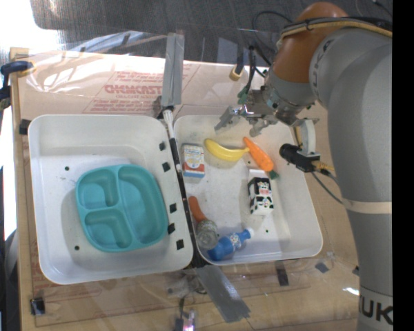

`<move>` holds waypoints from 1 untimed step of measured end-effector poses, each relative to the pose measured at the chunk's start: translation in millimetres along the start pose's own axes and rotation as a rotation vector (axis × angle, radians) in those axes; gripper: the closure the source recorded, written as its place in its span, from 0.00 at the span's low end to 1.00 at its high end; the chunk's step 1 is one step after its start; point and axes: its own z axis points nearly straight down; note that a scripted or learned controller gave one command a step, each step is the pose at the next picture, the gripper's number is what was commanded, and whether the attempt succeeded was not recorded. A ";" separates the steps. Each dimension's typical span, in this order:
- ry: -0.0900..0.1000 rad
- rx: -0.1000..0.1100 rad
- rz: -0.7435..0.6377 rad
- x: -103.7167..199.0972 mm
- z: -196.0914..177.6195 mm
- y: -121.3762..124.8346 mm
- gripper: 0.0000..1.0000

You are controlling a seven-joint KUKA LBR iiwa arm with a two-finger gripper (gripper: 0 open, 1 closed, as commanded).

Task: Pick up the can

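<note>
Camera view: arm bent over right bin (300,205), tool (247,118) seemingly above banana (224,150).

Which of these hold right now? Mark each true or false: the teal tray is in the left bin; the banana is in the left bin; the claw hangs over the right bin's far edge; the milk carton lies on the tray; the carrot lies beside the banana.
1. The teal tray is in the left bin. True.
2. The banana is in the left bin. False: it lies in the right bin.
3. The claw hangs over the right bin's far edge. True.
4. The milk carton lies on the tray. False: it lies in the right bin.
5. The carrot lies beside the banana. True.
</note>
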 end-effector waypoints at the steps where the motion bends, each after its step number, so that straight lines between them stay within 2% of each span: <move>1: -0.005 -0.002 -0.086 57.4 80.8 -16.9 0.00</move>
